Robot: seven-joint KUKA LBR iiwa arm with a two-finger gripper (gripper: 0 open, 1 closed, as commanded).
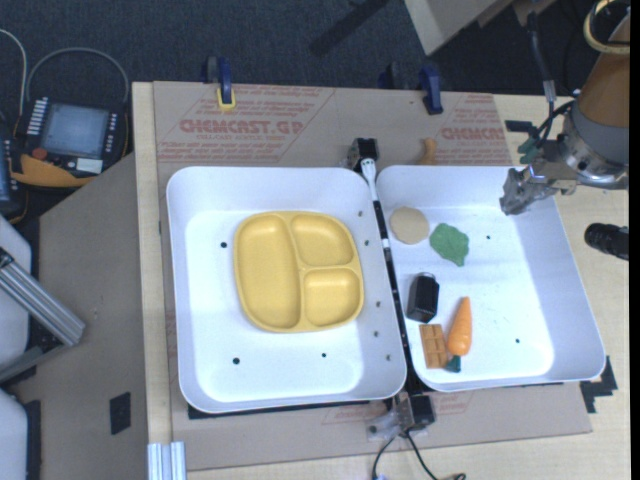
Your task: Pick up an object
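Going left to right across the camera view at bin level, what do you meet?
Yellow divided plate in the left bin → black block → green piece → hand over the right bin.

This is looking like a robotics lab. Clamps point(225, 80) are pinning a cardboard sheet point(300, 118) over the counter point(150, 268), and two white bins point(200, 298) are sitting side by side on it. A handheld control pendant point(68, 136) with a screen is lying on dark carpet point(250, 18) at the left, its cable point(75, 60) looping behind it. Aluminium framing point(40, 303) is running along the left edge.
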